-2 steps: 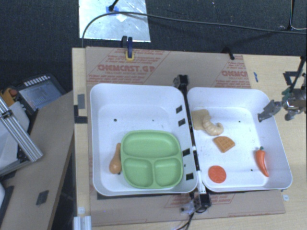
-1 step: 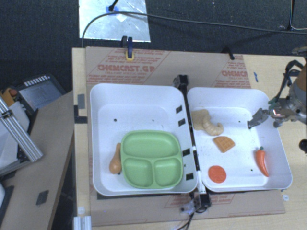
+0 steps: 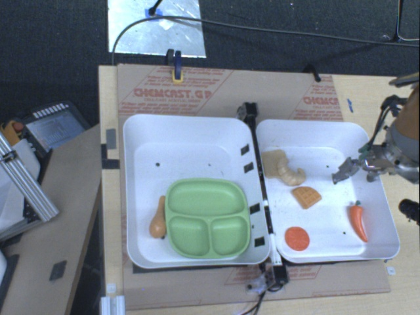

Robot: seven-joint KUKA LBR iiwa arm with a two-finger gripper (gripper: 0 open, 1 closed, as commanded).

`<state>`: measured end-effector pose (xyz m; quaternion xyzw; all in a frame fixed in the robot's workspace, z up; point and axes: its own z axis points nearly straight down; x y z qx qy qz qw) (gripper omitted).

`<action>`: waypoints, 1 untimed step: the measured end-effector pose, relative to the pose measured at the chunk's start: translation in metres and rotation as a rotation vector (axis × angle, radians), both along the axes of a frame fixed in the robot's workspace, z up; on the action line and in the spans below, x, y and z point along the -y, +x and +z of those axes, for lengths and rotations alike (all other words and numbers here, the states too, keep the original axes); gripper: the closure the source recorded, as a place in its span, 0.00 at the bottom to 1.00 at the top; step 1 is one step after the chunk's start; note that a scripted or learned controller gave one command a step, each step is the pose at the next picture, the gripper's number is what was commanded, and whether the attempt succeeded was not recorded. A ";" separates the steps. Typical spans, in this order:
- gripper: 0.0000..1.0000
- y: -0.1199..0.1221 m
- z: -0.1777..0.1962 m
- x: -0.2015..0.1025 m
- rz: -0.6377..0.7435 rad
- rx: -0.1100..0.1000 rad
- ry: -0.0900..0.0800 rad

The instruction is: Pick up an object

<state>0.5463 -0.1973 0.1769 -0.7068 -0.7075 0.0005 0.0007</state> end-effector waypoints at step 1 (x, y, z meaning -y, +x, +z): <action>0.00 0.010 -0.053 0.002 0.001 0.000 0.001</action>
